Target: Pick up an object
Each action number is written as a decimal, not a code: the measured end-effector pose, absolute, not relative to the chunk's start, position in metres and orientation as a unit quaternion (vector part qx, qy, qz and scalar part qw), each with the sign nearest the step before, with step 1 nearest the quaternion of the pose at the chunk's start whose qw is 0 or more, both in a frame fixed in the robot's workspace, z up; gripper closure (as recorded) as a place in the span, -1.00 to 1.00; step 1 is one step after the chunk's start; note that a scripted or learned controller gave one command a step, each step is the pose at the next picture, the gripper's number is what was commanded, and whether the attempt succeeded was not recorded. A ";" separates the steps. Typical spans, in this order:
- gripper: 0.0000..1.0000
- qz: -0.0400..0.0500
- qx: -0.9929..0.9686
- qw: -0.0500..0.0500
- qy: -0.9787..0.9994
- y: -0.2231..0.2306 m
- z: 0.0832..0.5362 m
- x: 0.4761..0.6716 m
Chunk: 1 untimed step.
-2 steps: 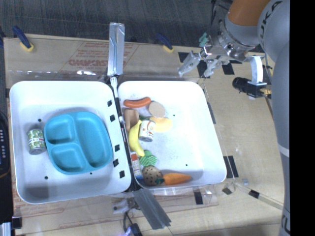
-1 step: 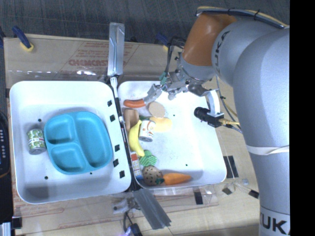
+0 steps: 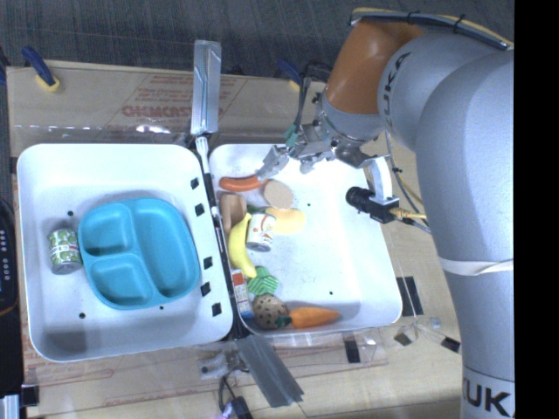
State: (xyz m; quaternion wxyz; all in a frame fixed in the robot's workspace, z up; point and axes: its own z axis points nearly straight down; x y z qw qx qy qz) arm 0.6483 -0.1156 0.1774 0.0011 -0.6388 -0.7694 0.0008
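My gripper (image 3: 291, 158) hangs over the far left corner of the right bin (image 3: 349, 260), its fingers spread open with nothing between them. Just below and left of it lies a reddish sausage (image 3: 240, 182), with a tan round piece (image 3: 279, 194) beside that. Further down the bin's left side are a yellow lemon-like piece (image 3: 293, 221), a small white can (image 3: 259, 232), a banana (image 3: 240, 247), a green item (image 3: 265, 284), a speckled ball (image 3: 269, 308) and a carrot (image 3: 313, 318).
The left bin (image 3: 105, 168) holds a blue divided plate (image 3: 137, 253) and a small green can (image 3: 64, 250) at its left wall. A black fitting (image 3: 371, 203) on the arm hangs over the right bin's right side. A metal divider (image 3: 205, 85) stands between the bins.
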 end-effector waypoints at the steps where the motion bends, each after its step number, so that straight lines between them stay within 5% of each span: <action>1: -1.00 0.001 -0.628 0.001 -0.778 -0.154 0.091 0.637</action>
